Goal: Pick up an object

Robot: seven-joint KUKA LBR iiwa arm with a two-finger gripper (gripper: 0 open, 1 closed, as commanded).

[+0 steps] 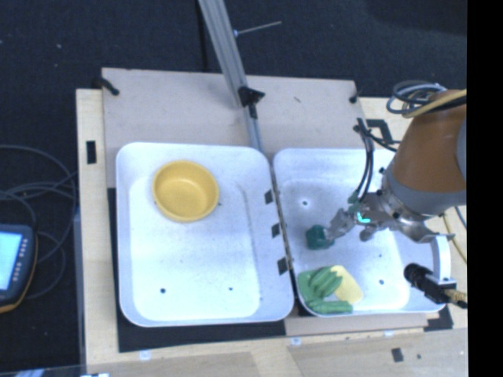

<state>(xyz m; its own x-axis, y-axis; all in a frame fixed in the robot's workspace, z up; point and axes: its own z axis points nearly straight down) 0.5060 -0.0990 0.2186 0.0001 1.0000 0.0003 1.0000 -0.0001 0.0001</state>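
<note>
Green block [317, 237] sits in the right bin [330, 163], near the wall between the bins. The gripper [339, 226] is low and right next to it, maybe touching it, so I think the grab is just starting. I can't tell if the fingers are spread or pinching, it's too small to see. Next it needs a tight squeeze and a straight lift. Count: two bins, one yellow bowl [185, 191] in the left bin [141, 234], one green block, and one green and yellow corn toy [330, 287] at the front of the right bin
</note>
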